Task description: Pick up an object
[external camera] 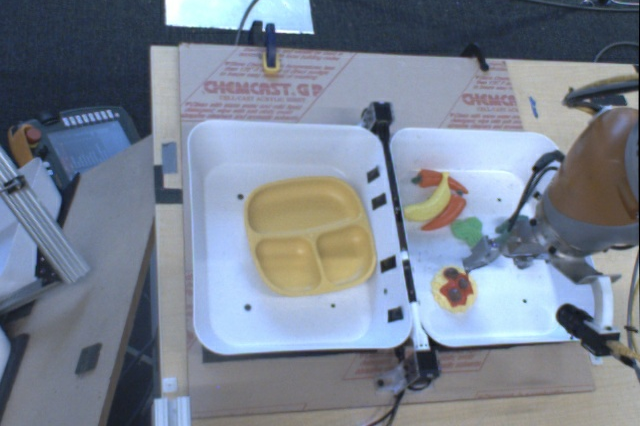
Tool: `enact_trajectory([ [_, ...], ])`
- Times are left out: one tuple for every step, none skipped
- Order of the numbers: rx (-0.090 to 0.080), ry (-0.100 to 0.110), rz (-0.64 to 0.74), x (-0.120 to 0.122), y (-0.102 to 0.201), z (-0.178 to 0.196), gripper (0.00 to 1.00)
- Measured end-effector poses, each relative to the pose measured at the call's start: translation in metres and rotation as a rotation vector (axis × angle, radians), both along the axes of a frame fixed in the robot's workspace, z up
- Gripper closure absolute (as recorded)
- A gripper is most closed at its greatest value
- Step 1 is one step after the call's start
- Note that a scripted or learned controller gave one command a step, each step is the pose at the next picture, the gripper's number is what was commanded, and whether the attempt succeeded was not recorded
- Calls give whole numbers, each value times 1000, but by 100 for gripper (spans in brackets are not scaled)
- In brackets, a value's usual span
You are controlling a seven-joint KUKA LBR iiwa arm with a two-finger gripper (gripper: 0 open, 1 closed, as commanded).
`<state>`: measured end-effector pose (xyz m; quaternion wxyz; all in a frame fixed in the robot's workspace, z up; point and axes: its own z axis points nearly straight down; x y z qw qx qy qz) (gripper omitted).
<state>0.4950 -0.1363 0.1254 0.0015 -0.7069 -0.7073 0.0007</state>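
Over the right bin (520, 309), my end effector (484, 254), its state impossible to tell, hangs just beside the green piece (466, 230), between the banana (430, 202) and the tart (454, 289).

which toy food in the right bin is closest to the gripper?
The green piece, just left of the gripper; the banana and tart lie farther off.

Right bin (520, 314): bare floor along the front and right. Toy food clusters at its left — banana (428, 205), green piece (466, 230), small tart (454, 289). Yellow tray (305, 234) fills the left bin's (215, 214) middle; margins open.
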Motion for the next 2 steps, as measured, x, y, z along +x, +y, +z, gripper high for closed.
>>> enact_trajectory([
  [-2,-6,0,2,0,13,100],
  [-3,-10,4,8,2,57,100],
])
